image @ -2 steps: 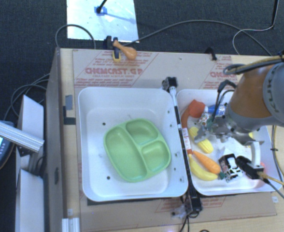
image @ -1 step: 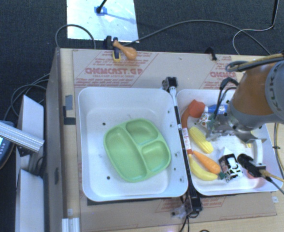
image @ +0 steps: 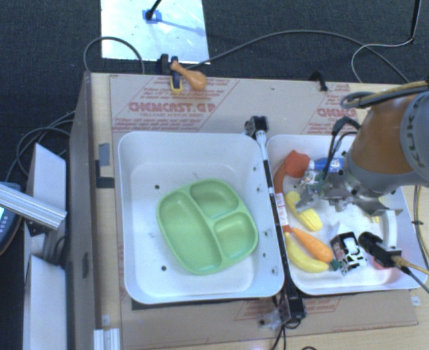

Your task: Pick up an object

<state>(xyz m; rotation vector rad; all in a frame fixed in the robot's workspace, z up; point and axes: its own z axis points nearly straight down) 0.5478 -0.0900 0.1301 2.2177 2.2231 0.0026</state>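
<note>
The tool, its grip state impossible to tell, hangs over the yellow corn cob in the right bin, apparently mid-approach, needing descent next

Lab: cabled bench, twin bins

Light was bright & even from overhead; my left bin glared white, foil sheet blew out, floor stayed dark. Slightly soft pic, faint shadows.
</note>
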